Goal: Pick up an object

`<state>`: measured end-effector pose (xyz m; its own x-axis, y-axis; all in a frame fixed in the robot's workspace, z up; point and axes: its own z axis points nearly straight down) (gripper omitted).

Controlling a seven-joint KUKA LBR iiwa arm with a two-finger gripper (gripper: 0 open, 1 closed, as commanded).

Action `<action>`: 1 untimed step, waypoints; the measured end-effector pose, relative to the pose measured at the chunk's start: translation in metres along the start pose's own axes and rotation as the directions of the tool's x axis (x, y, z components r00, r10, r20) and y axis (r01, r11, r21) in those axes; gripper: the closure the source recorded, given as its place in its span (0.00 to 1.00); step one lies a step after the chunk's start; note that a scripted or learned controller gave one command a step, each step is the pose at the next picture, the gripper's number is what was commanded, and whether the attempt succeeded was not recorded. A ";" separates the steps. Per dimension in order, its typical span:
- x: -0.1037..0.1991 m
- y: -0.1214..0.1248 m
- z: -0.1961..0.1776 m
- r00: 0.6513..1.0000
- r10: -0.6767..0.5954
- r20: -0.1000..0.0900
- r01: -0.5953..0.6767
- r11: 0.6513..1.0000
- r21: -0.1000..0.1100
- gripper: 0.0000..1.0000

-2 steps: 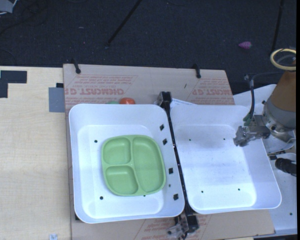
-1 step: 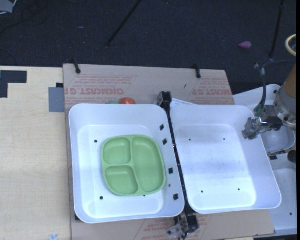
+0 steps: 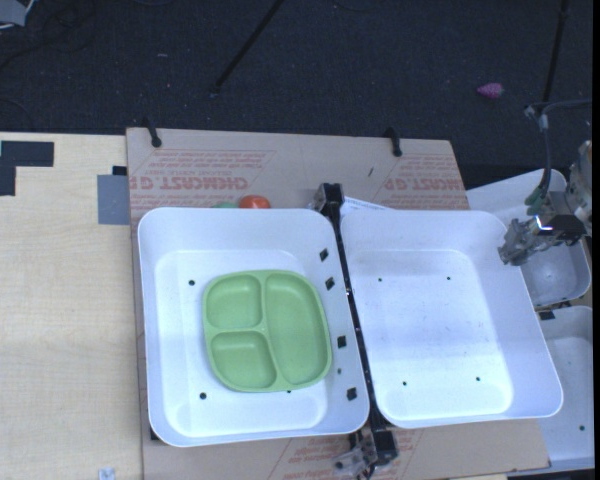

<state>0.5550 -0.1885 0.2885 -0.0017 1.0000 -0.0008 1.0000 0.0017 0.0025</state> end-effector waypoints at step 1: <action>0.060 0.012 0.004 1.000 -0.004 -0.003 0.004 1.000 0.005 1.00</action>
